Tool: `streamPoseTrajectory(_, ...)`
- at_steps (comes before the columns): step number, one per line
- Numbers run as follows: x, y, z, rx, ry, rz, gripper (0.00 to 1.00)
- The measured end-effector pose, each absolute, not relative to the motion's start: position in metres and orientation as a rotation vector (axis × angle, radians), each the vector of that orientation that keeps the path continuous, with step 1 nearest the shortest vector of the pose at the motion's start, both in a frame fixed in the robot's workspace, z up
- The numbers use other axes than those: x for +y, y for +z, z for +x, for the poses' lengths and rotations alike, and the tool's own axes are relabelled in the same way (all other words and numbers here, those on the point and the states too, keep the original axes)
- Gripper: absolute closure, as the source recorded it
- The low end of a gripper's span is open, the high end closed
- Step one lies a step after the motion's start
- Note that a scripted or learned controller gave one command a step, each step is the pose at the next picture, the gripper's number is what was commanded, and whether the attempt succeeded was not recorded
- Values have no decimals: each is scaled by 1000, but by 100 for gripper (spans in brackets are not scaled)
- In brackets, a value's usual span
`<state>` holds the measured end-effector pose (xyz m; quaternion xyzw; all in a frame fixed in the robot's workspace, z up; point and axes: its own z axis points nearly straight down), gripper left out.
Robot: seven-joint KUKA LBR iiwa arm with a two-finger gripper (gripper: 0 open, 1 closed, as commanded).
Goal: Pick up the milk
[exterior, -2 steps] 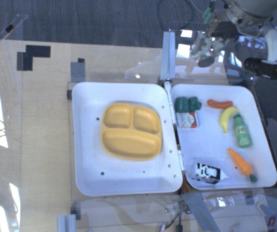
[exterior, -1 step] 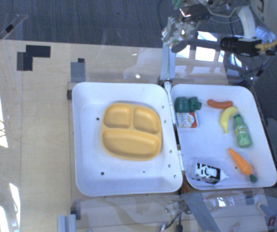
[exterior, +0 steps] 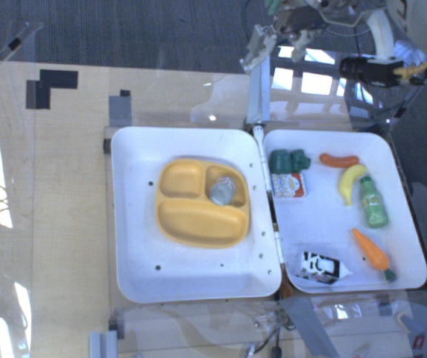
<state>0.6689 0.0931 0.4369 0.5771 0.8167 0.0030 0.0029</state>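
- Raised above the pale wooden table (exterior: 64, 200), beyond the far rim of the right white bin (exterior: 403, 200): grey two-finger gripper (exterior: 273, 47), fingers spread, holding nothing.
- Lying at that bin's near edge: black-and-white milk carton (exterior: 320, 267).

A small black-and-white patterned milk carton (exterior: 320, 267) lay flat on its side, slightly tilted, in the near-left corner of the right-hand shallow white bin (exterior: 403, 200), close to the front rim.
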Motion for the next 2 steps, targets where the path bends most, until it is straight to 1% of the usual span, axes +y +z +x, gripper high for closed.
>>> streamPoseTrajectory(1,71,299,643,2698,5,1604,0)
streamPoseTrajectory(2,7,192,602,2691,4,1614,0)
